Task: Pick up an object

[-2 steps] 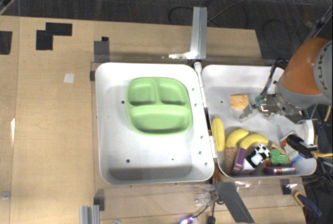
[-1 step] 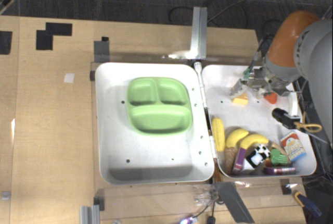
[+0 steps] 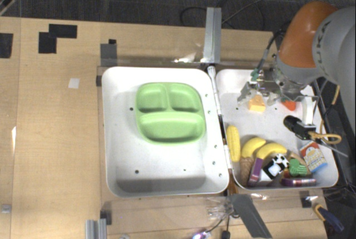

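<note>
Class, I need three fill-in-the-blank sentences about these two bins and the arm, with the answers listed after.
1. The green tray lies in the ___ bin.
2. The bananas lie in the ___ bin.
3. The gripper hangs above a small ___ block.
4. The scissors have ___ handles.

Answers: left; right; yellow; black

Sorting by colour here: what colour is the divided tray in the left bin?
Light green, seen plainly in the camera view: the divided tray.
</note>
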Controlling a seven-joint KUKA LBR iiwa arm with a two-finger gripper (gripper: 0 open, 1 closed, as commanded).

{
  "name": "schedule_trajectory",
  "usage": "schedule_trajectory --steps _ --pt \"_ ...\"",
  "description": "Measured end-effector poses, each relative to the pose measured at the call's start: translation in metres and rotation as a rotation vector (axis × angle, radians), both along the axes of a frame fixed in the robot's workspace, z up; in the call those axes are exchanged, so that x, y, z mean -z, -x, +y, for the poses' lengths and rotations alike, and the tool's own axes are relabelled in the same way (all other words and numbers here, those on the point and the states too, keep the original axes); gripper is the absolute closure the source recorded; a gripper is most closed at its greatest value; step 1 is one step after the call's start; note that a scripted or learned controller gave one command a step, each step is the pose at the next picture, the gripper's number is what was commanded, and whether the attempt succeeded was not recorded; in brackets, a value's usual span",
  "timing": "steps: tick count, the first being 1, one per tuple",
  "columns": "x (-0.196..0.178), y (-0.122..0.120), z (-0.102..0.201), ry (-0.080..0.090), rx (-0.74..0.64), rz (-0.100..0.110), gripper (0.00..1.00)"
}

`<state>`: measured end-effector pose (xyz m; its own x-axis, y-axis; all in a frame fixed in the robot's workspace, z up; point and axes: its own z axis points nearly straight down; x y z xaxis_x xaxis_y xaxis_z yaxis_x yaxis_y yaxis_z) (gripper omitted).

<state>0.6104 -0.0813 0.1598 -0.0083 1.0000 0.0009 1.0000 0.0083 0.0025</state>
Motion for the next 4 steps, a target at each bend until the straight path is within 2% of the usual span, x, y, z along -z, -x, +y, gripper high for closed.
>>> schedule_trajectory --steps 1,2,3,4 --pt "0.071 -0.029 -0.057 0.003 -0.097 -0.007 0.00" --pt "0.060 -0.031 -0.054 0.001 -0.103 -0.011 1.00" --pt "-0.056 -0.027 0.015 0.000 -0.002 -0.001 1.00" --pt "0.046 -0.014 -0.081 0.001 0.002 0.004 1.00"
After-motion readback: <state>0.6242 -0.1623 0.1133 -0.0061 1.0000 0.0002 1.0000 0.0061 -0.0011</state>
